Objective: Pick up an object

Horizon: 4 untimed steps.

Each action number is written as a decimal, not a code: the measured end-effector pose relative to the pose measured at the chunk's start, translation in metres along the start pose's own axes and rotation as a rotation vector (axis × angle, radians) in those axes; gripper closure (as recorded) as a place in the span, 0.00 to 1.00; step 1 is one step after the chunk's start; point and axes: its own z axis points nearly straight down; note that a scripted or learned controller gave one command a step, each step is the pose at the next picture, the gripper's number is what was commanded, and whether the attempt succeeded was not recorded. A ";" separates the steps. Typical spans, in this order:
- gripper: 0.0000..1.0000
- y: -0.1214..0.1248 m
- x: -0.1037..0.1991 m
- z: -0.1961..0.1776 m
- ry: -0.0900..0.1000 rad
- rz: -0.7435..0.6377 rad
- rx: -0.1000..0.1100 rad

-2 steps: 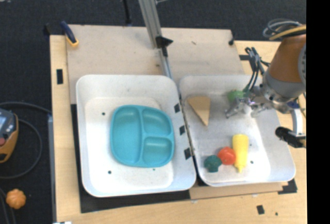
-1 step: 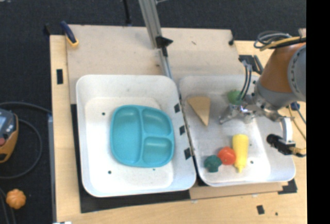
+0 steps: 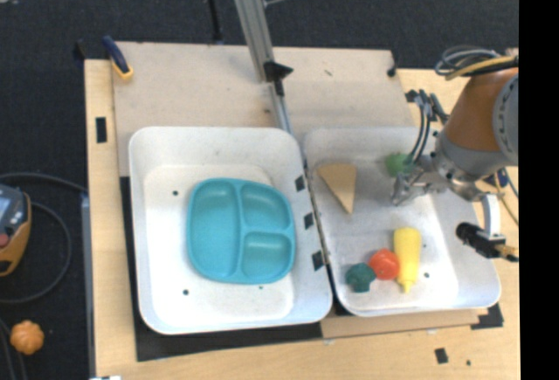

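Green ball (image 3: 397, 163) looked like the likeliest pick to me, since it sat just beside the fingers (image 3: 406, 189), on their far side, and maybe touching them, hard to say. Whether the fingers were spread or pressed together, I honestly couldn't tell; the wrist hid too much. Nothing was visibly pinched.

Biggest first: the counter (image 3: 218, 90) carried both white bins, probably so stuff can be shuffled from one to the other. The grey and orange arm (image 3: 476, 120) reached in behind the fingers. The left bin (image 3: 140, 151), well away from the fingers, held a teal divided plate (image 3: 240, 230) lying flat. The right bin (image 3: 463, 282) was the one the fingers hung over, and all the small things sat in it.

A tan wedge (image 3: 339, 184) lay near the fingers, on the side toward the left bin. Then came a loose cluster nearer the camera than the fingers: a yellow bottle-shaped toy (image 3: 407, 258) with a red-orange piece (image 3: 383, 264) touching it, and a dark green lump (image 3: 359, 276) right next to that. I'd guess that clump is harder to grab cleanly, which is why the lone ball seems the better target.
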 end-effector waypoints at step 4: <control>1.00 -0.008 0.040 -0.149 0.002 -0.010 0.005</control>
